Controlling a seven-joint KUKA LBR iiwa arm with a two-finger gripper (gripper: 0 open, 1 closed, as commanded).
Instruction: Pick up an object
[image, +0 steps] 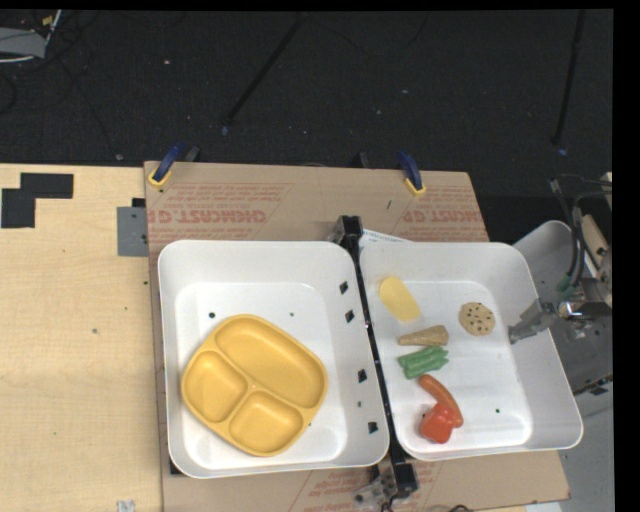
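The right bin (545, 420) holds several small items. A pale yellow block (399, 298) lies at its upper left and a round chocolate-chip cookie (477, 319) sits to the right of it. Below them lie a tan cone-shaped piece (424, 337), a green pod (422, 361) and a red pepper (440, 410) near the front. My gripper (527, 326) sits at the bin's right rim, to the right of the cookie and apart from it. It holds nothing that I can see.
The left bin (190, 270) carries a yellow three-compartment plate (254, 382). A black divider (364, 340) runs between the bins. Cardboard (300, 205) lies under both, held by clamps (412, 172) at the back. The grey arm (590, 300) stands off the right side.
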